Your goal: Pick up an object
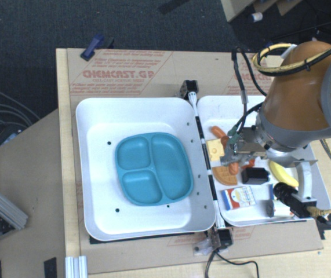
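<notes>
Desk point(124, 68): tan board with red print, carrying two shallow white bins side by side.
Arm point(304, 97): grey and orange, reaching in from the right, hanging low over the right bin and hiding its far right part.
Left bin point(95, 120): holds a blue divided plate point(153, 168) at its middle, lying flat, well apart from the clutter.
Right bin point(223, 106): crowded with small things, all close together.
Jaws point(235, 152): down among the items at the bin's left side, just above an orange-brown round piece point(226, 175); too dark and cluttered to tell whether released or clenched, and nothing clearly seen between them.
Task's thing: any one of the pieces in the right bin; likeliest the cream block point(214, 151) or the orange-brown round piece, both just beside the jaws.
Other pieces: red-white-blue card point(237, 198) at the near edge, yellow banana-like piece point(283, 174) to the right, small black block point(256, 175) between them, orange carrot-like piece point(218, 132) at the far left.
Doing it well: settle on one piece only; straddle it squarely, clear of neighbours and of the bin wall; close fully before lifting; lift straight up and slowly, judging success by whether the piece rises too.
Risk: crowding, so likely to nudge neighbours or catch an edge and slip.
</notes>
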Robot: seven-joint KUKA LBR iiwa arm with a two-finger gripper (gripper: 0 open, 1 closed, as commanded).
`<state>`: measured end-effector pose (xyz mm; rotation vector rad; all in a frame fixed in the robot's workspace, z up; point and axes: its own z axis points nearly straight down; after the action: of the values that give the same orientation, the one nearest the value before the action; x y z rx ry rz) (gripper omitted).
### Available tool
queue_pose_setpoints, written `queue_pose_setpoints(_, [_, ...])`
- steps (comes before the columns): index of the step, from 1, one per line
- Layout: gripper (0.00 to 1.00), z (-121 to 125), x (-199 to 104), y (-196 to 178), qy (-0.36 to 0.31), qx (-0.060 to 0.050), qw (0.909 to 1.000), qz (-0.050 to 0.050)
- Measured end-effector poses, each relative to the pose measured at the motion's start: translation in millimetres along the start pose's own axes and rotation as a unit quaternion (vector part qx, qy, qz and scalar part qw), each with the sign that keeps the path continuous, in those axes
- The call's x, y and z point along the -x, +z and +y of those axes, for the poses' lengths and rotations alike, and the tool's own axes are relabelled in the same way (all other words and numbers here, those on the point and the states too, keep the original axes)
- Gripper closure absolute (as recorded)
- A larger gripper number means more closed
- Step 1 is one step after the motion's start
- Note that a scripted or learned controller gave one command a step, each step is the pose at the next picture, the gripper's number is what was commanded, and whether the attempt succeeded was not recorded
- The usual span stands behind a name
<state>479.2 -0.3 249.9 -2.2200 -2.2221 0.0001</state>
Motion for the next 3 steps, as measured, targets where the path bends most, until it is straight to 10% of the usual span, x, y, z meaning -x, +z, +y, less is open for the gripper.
queue_pose_setpoints(2, [1.0, -0.1, -62.7, -5.3, 0.0, 0.0, 1.0, 0.0])
queue_pose_setpoints(3, [1.0, 4.6, 6.8, -8.2, 0.001, 0.0, 1.0, -0.001])
